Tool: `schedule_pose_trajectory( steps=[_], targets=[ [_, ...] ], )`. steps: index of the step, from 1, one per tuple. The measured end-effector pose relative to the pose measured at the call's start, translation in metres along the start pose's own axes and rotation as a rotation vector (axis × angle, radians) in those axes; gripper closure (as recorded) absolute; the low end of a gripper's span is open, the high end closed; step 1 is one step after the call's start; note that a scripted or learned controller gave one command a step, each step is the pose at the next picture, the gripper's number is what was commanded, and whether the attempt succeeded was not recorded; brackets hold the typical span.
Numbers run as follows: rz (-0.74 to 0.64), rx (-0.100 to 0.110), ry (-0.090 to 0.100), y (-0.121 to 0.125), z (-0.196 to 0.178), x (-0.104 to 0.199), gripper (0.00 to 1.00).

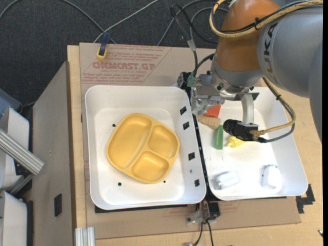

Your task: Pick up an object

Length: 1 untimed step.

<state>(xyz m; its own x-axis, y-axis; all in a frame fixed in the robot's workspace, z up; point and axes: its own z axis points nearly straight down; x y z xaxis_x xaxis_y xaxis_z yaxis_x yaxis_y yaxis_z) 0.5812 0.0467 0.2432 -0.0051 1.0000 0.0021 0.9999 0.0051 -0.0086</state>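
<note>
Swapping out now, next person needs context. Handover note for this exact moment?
End effector: low over the far-left corner of the right bin; whether it grips anything cannot be told.
Right bin holds: red piece and tan piece just under the end effector, green piece, yellow piece, two white items near the front.
Left bin: yellow divided tray.
Done: arm is at the objects.
Left: confirm a grasp, lift.
</note>
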Motion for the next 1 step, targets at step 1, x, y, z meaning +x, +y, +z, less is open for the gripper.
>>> schedule_pose_trajectory(
  steps=[1],
  targets=[
    [0.0,-0.002,0.0,-0.0131,0.007,0.0438,1.0]
  ],
)
